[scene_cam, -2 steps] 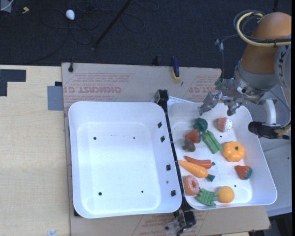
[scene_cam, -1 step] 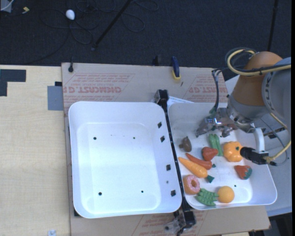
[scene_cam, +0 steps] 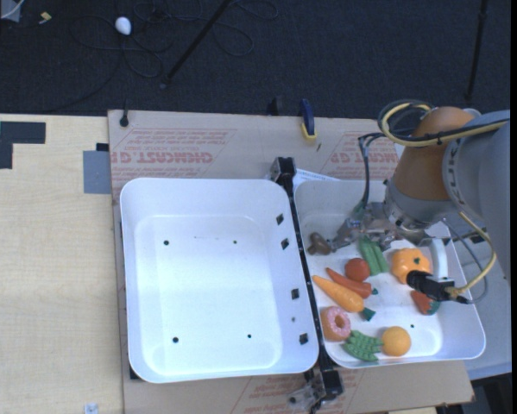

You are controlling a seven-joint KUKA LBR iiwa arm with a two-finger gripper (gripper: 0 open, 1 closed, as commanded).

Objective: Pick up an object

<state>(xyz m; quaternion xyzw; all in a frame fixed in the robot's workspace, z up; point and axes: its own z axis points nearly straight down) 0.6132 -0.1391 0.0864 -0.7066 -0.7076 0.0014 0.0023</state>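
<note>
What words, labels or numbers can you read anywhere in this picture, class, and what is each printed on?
Red lettering on the cardboard sheet under the bins, above the left bin: upside down and blurred, too unclear to quote.
More red print on the cardboard's bottom edge: too small to read.
No other text is legible.

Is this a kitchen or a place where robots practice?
Probably a robot lab, not a kitchen. A robot arm reaches over two white bins, the food looks like toys, and cables trail over the dark floor.
</note>
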